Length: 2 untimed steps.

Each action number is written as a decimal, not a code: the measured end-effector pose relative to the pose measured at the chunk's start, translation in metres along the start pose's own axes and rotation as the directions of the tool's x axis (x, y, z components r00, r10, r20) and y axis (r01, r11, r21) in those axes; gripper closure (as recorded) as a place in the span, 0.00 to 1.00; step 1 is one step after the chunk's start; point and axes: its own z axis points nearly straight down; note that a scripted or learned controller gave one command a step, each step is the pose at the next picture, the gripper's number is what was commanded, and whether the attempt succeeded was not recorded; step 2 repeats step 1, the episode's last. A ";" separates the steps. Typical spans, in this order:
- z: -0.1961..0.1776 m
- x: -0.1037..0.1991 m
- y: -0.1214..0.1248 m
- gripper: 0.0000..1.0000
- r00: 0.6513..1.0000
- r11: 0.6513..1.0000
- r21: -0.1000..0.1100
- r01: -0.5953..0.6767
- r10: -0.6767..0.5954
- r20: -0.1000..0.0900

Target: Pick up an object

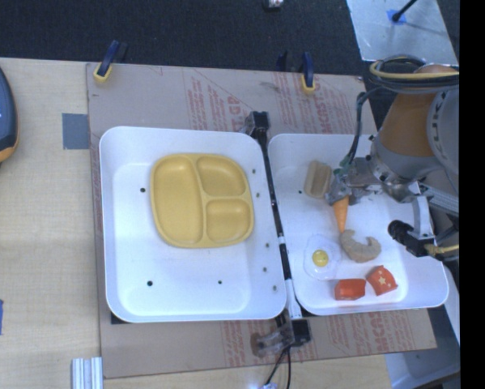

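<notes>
Faint red printing is running in repeated lines across the brown cardboard sheet (226, 96) lying under the two white bins (121, 217), but the letters are looking too small and blurred to make out. Nothing else here is carrying readable text.

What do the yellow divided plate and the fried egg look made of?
Yellow divided plate: likely molded plastic, matte, with an even color and soft rounded ridges. Fried egg: probably toy plastic or rubber; the white looks pale against the bin, so its finish is unclear.
</notes>
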 end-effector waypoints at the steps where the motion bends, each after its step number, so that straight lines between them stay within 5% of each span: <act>1: -0.095 0.070 -0.021 1.00 1.000 1.000 -0.011 0.004 -0.004 -0.003; 2: -0.095 0.070 -0.021 1.00 1.000 1.000 -0.011 0.004 -0.004 -0.003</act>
